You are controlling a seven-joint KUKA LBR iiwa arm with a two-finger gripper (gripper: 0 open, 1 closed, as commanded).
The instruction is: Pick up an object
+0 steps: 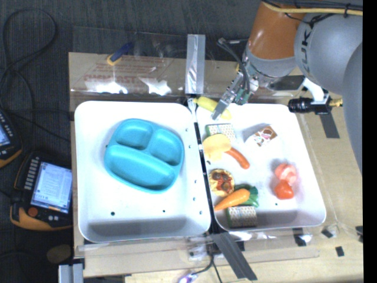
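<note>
Fingers on the gripper (222,109) hang near the right bin's (306,158) far-left corner, whether apart or together you cannot tell, so drop straight onto the yellow piece (206,104) beside that corner, avoiding the rim.

A robotics lab — a taped bench (330,175) bearing two white bins (88,158), cables (23,46) and a teach pendant (44,190) beside it.
</note>
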